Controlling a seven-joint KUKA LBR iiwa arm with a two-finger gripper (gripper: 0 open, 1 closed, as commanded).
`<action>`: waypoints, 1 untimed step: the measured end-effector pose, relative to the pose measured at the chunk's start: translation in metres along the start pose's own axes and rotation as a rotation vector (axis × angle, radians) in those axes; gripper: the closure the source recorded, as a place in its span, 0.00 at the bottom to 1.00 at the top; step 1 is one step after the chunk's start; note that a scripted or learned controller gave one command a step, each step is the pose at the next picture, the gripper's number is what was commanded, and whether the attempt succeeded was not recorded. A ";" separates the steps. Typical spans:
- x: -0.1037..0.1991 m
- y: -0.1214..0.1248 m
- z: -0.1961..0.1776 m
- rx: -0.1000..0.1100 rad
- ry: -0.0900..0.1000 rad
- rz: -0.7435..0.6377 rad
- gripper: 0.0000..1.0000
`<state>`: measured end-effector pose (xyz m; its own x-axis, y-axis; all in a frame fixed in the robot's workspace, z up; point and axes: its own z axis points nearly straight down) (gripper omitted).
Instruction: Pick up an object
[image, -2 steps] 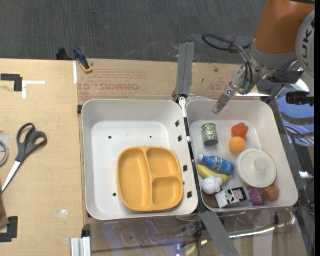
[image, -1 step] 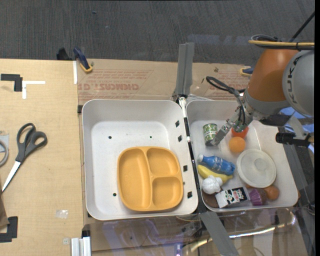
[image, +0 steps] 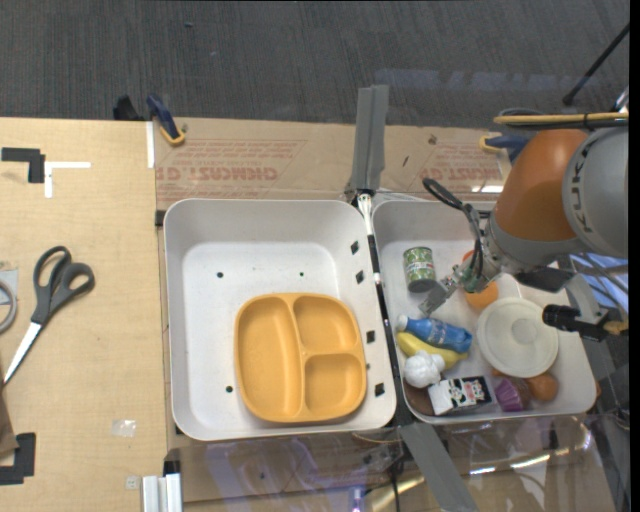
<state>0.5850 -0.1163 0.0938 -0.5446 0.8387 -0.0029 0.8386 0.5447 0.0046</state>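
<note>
The bulky grey arm (image: 600, 190) has smooth, rounded casings with a broad glossy orange band (image: 535, 185) above the wrist. A thin black cable (image: 447, 195) loops beside it. Dark lettering marks the grey shell near the frame's edge.

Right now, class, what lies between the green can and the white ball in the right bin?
In the camera view, the blue bottle and the yellow banana beneath it.

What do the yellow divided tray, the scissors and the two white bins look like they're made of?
Yellow divided tray: likely molded plastic, matte, uniform colour with soft rounded ridges. Scissors: dark handles that look plastic, pale blades that look like metal. Left bin and right bin: probably thin formed plastic, smooth white with rounded corners and a slight sheen.
</note>
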 end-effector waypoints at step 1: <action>-0.021 0.056 0.001 0.004 0.001 0.138 0.00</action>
<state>0.6438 -0.1032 0.0931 -0.4244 0.9055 -0.0019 0.9055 0.4244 0.0008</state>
